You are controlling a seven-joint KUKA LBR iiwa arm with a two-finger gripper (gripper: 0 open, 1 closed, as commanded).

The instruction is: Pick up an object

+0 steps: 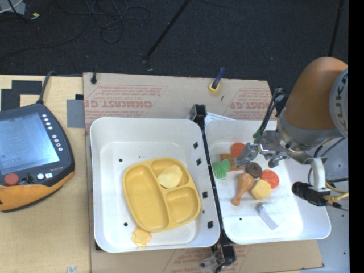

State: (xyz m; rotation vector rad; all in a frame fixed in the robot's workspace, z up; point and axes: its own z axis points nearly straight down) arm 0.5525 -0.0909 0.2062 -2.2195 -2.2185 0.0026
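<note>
Grey claw [254, 154] hangs over the right bin [307, 223], above the toy drumstick [243, 187]; we cannot tell its finger state.

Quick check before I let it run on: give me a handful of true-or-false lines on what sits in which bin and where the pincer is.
1. The yellow tray lies in the left bin. True.
2. The drumstick lies in the left bin. False: it lies in the right bin, beside the yellow block.
3. The pincer hangs over the right bin, above the toy pile. True.
4. The tray's compartments hold nothing. False: a pale yellow piece sits in its upper right compartment.
5. A grey block lies apart from the pile, nearer the front edge. True.
</note>
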